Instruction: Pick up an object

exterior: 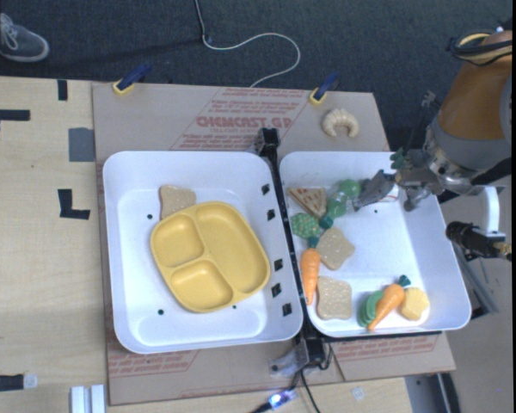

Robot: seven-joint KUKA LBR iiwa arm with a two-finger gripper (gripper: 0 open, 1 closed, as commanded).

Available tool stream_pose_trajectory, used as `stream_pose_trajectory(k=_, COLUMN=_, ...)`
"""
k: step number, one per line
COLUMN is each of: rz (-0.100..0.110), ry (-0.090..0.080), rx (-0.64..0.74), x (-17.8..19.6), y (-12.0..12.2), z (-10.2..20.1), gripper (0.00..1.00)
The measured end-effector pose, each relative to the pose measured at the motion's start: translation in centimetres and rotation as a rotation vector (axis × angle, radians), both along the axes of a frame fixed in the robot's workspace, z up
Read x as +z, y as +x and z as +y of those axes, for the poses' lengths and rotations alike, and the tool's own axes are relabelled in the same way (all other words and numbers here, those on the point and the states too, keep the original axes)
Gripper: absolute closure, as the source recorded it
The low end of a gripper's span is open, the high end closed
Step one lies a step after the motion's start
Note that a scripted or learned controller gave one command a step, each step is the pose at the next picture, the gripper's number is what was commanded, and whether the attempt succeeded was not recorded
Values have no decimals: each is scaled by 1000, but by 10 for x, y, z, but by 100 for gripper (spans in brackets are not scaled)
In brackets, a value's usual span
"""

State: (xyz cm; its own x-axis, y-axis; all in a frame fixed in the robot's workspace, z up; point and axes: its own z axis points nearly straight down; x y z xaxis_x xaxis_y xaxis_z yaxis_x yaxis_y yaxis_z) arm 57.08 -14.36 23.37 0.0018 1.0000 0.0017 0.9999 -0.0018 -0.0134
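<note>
Green toy vegetable [348, 189]: lay in right bin [417, 248], toward 12 o'clock. Judged light, rigid, smooth, likely slippery; best pinched across narrow middle. Gripper [387, 192] just beside, at 3 o'clock; clenched or released, could not tell. Toast wedge [310, 200] at 9 o'clock.

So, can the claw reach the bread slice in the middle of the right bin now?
Probably yes. The bread slice lies flat with nothing on top, and bare floor of the right bin separates it from the claw, which is close by.
</note>
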Motion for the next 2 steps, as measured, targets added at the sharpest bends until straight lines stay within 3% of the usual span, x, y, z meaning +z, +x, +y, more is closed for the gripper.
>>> stream_pose_trajectory(k=1, rz=-12, ry=-2, rx=3, x=6, y=2, z=0, gripper=0)
stream_pose_trajectory(k=2, rz=-7, ry=-1, rx=3, x=-54, y=-6, z=4, gripper=0)
